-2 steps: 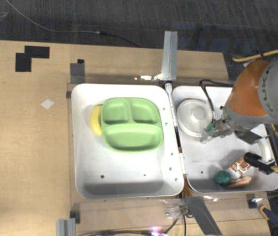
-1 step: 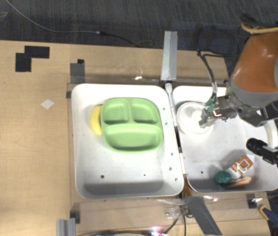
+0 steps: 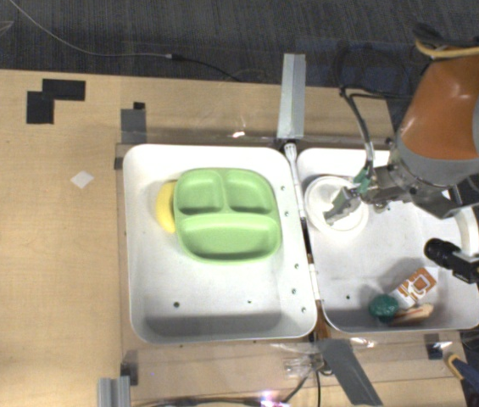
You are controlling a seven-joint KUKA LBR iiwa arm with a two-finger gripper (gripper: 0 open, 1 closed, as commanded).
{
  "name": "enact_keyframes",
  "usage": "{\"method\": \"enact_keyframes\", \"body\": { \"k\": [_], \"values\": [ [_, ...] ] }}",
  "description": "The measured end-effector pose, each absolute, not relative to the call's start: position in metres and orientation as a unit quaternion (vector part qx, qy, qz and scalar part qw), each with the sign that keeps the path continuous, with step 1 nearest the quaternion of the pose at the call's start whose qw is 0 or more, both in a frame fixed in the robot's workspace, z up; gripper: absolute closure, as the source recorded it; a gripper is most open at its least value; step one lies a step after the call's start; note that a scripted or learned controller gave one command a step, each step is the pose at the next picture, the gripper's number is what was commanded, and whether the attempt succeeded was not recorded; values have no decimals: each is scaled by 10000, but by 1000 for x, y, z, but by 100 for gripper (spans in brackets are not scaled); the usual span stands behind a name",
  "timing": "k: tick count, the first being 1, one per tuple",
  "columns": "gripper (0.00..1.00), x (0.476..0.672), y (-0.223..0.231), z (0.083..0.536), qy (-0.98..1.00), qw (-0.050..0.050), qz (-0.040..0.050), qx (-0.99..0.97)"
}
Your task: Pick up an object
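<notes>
Pincer (image 3: 338,206) hovers over a white bowl (image 3: 334,202) in the right bin (image 3: 392,312), probably targeting it; its opening I cannot tell.

green tray (image 3: 225,213), yellow object (image 3: 164,208), white bins (image 3: 214,316)

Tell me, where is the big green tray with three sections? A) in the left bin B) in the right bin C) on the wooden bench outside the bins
A: the green tray lies inside the left bin, partly covering a yellow object at its left edge.
</notes>
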State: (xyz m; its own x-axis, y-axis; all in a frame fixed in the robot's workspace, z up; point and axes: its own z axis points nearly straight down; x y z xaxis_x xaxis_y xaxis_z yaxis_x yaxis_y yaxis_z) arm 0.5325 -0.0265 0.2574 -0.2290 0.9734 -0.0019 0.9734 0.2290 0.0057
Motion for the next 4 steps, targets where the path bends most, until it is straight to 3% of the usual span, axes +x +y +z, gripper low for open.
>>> {"method": "enact_keyframes", "body": {
  "k": [1,2,3,4],
  "values": [
    [0,488,18,295,6468,12,15,7627],
    [0,487,26,192,6634,-1,1,7482],
    [0,487,-77,184,6761,13,7,7368],
    [0,488,7,184,7066,8,12,7076]
  ]
}}
